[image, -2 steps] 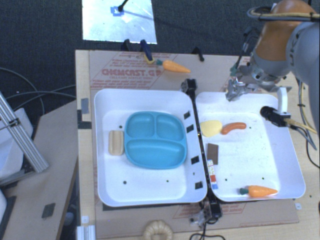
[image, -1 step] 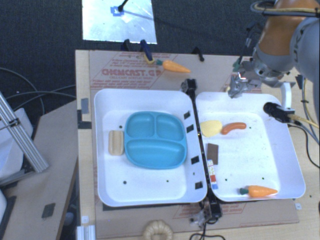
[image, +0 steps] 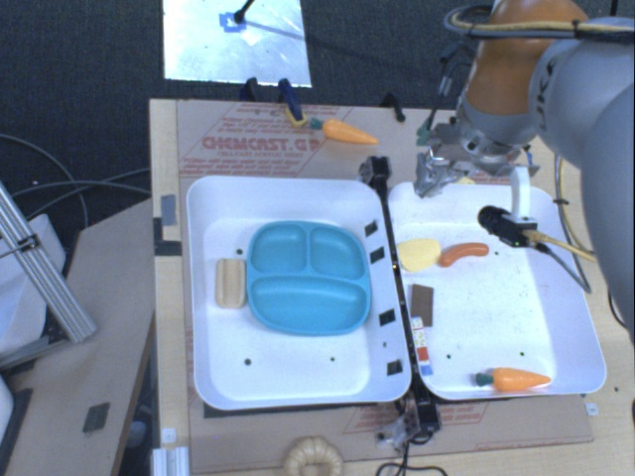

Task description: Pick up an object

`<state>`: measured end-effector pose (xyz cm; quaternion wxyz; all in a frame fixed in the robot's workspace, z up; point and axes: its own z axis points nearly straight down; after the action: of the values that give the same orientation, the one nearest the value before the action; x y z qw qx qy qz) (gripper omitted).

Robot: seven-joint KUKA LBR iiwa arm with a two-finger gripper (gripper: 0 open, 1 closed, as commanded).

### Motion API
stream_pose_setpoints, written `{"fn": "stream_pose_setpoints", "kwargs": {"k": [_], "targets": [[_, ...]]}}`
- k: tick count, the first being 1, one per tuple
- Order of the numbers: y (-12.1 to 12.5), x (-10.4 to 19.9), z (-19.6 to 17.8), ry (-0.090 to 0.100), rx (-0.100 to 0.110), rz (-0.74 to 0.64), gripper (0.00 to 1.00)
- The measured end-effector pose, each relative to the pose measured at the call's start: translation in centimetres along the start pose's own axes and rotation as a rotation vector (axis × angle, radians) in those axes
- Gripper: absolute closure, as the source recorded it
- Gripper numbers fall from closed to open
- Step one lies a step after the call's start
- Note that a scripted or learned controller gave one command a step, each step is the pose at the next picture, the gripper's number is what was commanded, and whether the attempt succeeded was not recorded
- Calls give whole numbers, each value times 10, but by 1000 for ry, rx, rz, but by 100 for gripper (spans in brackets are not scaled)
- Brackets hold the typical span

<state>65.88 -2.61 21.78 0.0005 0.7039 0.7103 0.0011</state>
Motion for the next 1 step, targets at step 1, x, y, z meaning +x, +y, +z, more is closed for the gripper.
{"fn": "stream_pose_setpoints", "kwargs": {"k": [1], "targets": [[-4,48,5,0,0,0,100]]}}
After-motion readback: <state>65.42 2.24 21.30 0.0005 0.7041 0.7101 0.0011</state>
